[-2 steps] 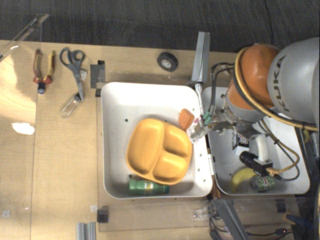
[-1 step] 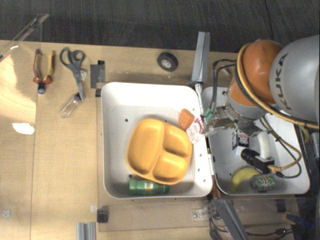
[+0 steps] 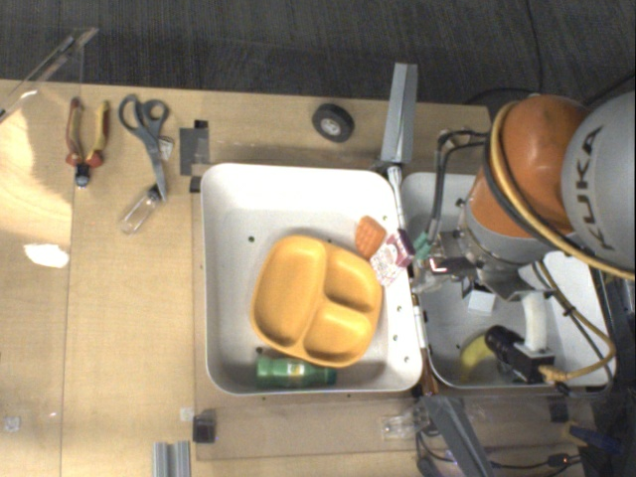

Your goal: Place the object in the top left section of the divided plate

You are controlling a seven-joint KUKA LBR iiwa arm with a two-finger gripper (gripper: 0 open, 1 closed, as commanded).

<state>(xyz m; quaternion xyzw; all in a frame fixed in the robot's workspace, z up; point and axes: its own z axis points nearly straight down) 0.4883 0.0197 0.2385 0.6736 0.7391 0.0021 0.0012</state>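
Hiding: grey KUKA arm [image 3: 556, 177] is covering most of the right white bin [image 3: 447, 366].
Gripper: buried underneath; grip unreadable.
Plate: yellow three-section divided plate [image 3: 318, 299] is partly hiding a green bottle [image 3: 295, 371].

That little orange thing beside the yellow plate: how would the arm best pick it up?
The orange object lies flat in the left bin, close against the divided plate and some pink wrapper. Probably best taken from straight above, the tool's fingers closing across its narrower width, away from the plate rim.
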